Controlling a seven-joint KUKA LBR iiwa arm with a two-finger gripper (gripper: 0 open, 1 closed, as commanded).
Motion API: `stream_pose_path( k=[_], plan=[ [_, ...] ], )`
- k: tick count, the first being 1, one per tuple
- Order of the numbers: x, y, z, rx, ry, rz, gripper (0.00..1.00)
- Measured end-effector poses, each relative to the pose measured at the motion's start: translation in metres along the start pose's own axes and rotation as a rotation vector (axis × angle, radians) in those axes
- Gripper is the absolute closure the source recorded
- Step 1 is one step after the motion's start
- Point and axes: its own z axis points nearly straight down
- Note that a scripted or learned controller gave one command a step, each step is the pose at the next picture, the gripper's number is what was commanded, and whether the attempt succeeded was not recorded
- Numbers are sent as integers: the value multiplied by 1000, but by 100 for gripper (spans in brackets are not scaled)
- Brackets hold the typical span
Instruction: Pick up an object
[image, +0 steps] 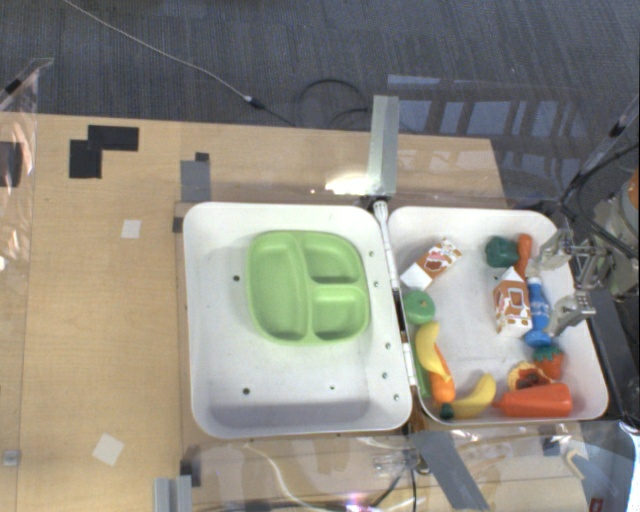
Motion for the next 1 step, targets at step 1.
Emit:
stream_pose_path(
  k=[1],
  plan=[
    [-14, -16, 129, -4, 13, 9, 0]
  ],
)
